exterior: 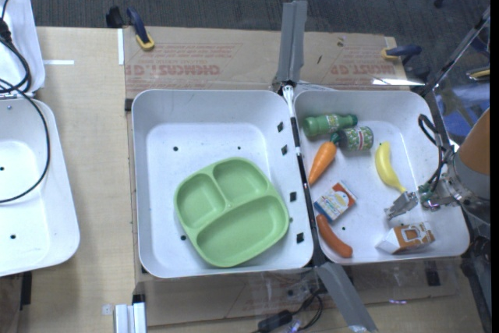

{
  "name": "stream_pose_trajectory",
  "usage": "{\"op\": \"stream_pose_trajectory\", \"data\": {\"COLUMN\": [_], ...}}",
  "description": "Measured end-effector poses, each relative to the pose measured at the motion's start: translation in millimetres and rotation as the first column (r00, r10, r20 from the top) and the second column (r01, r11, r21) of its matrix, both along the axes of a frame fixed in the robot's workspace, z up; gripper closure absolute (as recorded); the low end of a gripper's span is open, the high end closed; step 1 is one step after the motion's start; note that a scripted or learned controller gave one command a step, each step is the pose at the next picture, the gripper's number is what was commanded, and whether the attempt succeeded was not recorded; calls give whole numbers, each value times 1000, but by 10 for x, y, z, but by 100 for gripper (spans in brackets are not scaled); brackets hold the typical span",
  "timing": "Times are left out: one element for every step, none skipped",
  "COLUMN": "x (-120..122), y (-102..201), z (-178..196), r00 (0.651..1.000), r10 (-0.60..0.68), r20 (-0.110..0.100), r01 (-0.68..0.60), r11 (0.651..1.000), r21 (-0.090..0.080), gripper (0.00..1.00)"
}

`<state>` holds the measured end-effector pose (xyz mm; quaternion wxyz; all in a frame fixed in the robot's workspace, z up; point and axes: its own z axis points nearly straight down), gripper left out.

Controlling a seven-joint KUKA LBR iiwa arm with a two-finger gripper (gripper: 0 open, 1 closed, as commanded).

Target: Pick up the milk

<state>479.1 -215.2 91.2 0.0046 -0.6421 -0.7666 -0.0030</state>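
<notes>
Lying just below my pincer (402, 205), whose spread I cannot tell, the orange-and-white milk (408, 238) carton shares the right bin (366, 99) with a banana (386, 166) and carrot (321, 161); the left bin (148, 191) holds a green plate (231, 212).

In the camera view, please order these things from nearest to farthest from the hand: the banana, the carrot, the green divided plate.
Seen from the hand in the right bin:
1. Banana, just up and left of it, same bin.
2. Carrot, at that bin's left side.
3. Green divided plate, in the left bin.
</notes>
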Motion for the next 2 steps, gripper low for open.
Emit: {"op": "stream_pose_trajectory", "data": {"x": [0, -15], "y": [0, 242], "z": [0, -1], "r00": [1000, 1000], "r10": [0, 17], "r20": [0, 1], "r01": [0, -17], "r11": [1000, 1000], "r21": [0, -9], "gripper": [0, 0]}}
